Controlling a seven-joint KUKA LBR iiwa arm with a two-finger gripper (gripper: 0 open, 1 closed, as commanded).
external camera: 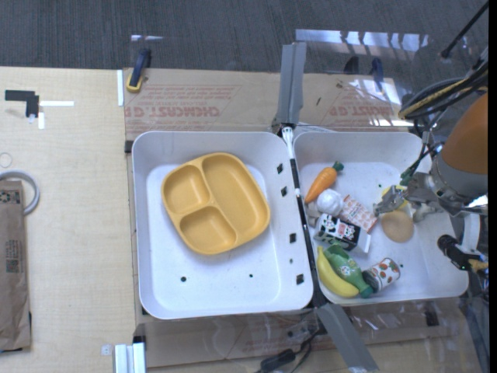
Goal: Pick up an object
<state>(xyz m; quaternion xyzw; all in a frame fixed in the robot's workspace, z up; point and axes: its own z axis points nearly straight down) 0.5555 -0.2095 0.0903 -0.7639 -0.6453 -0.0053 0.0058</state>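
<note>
The right bin [435,150] holds several toy foods. An orange carrot [321,182] lies at its left, with a white bulb [329,201] just below it. A black-and-white cow-print carton [338,232] and a pink-and-white packet [359,212] lie in the middle. A yellow banana [332,277], a green item [345,263] and a small can [384,273] sit near the front wall. A tan round piece [397,227] lies right of centre. My gripper [390,201] hangs low just above and behind that tan piece, close to the packet.
The left bin [147,231] holds a yellow divided plate [215,202]. The arm's orange band [472,134] and cables [443,95] hang over the right bin's right side. A brown bag [13,263] lies on the wooden bench at far left.
</note>
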